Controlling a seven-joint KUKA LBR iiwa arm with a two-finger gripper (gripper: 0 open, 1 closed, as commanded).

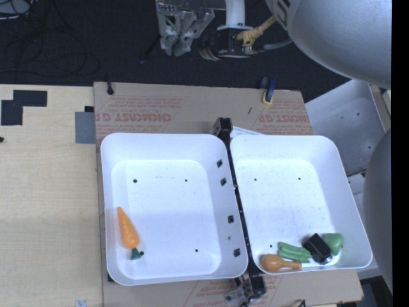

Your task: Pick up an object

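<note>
Looking down from the camera view, two white bins are seen side by side on the bench. In the left bin (163, 146) an orange toy carrot (126, 228) is noted near the front-left wall, its green stub pointing toward the front. In the right bin (287, 147) a cluster is noted in the front-right corner: a green pod-like piece (293, 252), a black block (317, 247), a rounded green piece (333, 240) and an orange-tan pear-like piece (278, 263), all touching or nearly so.

The gripper (182, 32) is seen held high behind the bins, over the dark floor, well apart from every object. Nothing is seen between its fingers; whether they are spread or closed cannot be told from this angle.

Nothing is picked yet. As a judgement, the cluster is the riskier target: the fingers could be blocked by neighbours or the bin corner, and two pieces could be nudged instead of one gripped. The carrot, lying close to its wall, could be rolled aside on closing.
</note>
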